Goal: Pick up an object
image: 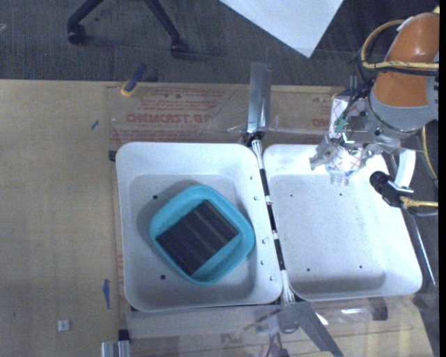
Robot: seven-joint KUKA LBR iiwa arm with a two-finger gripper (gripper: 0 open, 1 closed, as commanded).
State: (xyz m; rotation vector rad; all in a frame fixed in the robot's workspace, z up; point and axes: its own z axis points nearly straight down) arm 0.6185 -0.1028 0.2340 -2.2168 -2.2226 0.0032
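The arm (408,70) is cut off at the frame's right edge. Its gripper (340,162) hangs over the right bin (348,265) near the far rim — whether it is wide or closed, I cannot tell. In the left bin (139,167) lies a blue dish (240,226) with a dark ridged insert (197,236).

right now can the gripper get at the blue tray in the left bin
Probably yes. The blue tray lies open in the left bin with nothing over it; the gripper hangs above the right bin's far edge and must cross the divider.

White sheet (286,21), perhaps paper
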